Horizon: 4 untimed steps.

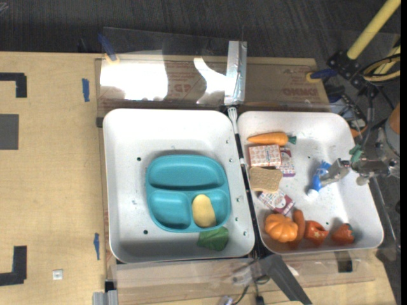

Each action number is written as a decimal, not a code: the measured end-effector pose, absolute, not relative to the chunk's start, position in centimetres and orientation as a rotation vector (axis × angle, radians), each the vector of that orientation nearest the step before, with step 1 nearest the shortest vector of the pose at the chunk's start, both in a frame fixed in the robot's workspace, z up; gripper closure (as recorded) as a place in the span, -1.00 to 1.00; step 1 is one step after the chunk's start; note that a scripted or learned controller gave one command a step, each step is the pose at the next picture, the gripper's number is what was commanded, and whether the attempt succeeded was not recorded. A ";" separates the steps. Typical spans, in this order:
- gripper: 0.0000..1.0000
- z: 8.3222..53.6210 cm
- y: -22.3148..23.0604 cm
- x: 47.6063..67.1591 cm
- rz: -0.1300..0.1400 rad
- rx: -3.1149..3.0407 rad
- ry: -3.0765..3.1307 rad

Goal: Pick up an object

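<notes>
- Nearest us, at the bottom edge of the left bin [121,170], we see a green leafy toy [213,238] lying just below the teal tray.
- We note the teal divided tray [184,176] in the middle of the left bin, with a yellow lemon-like piece [203,210] in its lower right compartment.
- Along the near edge of the right bin [362,224] we see an orange pumpkin [282,228], then a red piece [315,231] just beside it, and another red piece [343,234] a little apart to the right.
- Up the left side of the right bin we see a small printed packet [275,201], a brown bread-like slice [265,179], a pink printed box [264,155] and a carrot [269,138] at the far end; they overlap or touch in a loose column.
- We see a small blue object [318,177] lying near the middle of the right bin, apart from the column.
- We place the gripper [346,168] at the right side of the right bin, just right of the blue object, tips pointing toward it.
- We cannot tell how far the gripper is spread, too blurry; we see nothing held in it.
- Behind the bins we see a clear plastic sheet [165,75] on cardboard [280,81].
</notes>
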<state>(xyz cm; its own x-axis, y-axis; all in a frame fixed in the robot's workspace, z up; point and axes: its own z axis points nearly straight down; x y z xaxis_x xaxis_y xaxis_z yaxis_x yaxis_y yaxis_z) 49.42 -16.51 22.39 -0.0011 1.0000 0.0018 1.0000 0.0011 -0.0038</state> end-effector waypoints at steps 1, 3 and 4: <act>-1.00 11.1 -20.2 53.6 0.005 -2.021 -2.393; 1.00 9.8 -18.8 56.4 -0.006 -1.871 -2.536; 1.00 10.9 -12.1 59.3 -0.002 -2.022 -2.405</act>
<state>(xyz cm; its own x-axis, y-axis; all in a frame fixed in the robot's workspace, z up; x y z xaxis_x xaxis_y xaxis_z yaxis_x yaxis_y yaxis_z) 59.25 -12.12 10.94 -0.1718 0.9851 0.0007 0.9851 0.1718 0.0008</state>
